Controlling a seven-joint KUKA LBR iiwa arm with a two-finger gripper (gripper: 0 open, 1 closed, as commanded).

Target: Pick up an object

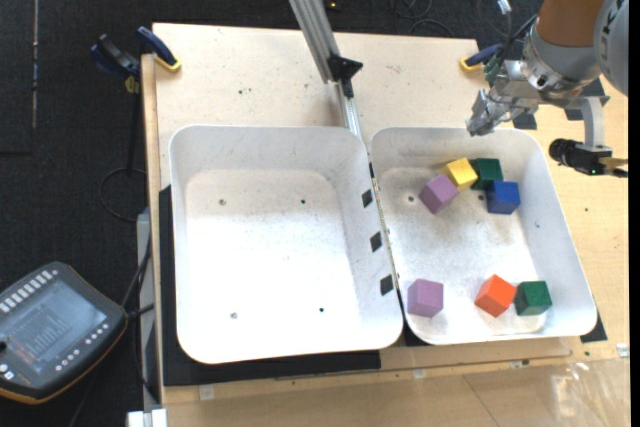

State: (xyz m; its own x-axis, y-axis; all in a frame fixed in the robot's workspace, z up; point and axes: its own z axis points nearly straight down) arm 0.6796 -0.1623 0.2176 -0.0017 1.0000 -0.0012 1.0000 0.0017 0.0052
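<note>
We see the grey arm with its orange band reaching in from the right, its two-finger gripper (482, 123) hanging over the far rim of the right shallow white bin (560, 245); nothing shows between its fingers, and we cannot tell from this slanted view how far apart they stand. All the small cubes lie in that right bin. Near its far end sits a cluster: a yellow cube (461, 172) touching a dark green cube (487, 170) on its right, a blue cube (502, 197) just in front of the green one, and a purple cube (438, 194) just beside the yellow one on the near-left. The gripper is near this cluster but apart from it, above and slightly behind the yellow and green cubes. At the near end of the bin lie a second purple cube (425, 297), standing alone toward the left wall, and an orange cube (494, 295) touching a second green cube (533, 297) by the near-right corner. The left shallow white bin (200, 155) lies alongside, the two rims meeting at the middle of the bench.
</note>
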